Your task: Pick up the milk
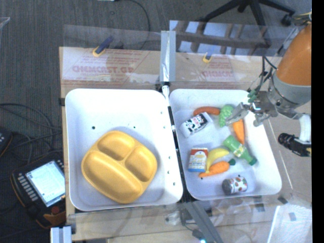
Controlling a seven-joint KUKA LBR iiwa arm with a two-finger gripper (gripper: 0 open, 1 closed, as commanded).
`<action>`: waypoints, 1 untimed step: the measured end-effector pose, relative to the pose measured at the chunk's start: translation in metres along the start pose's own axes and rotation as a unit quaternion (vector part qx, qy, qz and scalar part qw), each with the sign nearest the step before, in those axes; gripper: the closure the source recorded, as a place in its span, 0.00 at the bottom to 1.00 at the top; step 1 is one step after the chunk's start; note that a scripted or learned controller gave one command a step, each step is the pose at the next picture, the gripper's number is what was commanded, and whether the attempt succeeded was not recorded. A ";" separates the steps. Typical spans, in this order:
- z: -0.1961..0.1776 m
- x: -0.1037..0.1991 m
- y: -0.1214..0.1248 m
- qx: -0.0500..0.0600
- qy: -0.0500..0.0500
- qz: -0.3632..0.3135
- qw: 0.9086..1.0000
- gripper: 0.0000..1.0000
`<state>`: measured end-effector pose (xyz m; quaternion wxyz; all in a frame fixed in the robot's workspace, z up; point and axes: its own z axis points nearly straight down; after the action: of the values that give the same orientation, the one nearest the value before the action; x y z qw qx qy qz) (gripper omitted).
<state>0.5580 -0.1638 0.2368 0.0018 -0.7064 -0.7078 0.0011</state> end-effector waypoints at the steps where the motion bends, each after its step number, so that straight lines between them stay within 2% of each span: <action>1: 0.118 -0.058 0.067 -0.001 0.000 -0.074 0.997 0.00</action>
<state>0.6247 -0.2214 0.1183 0.0016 -0.6517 -0.7585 0.0003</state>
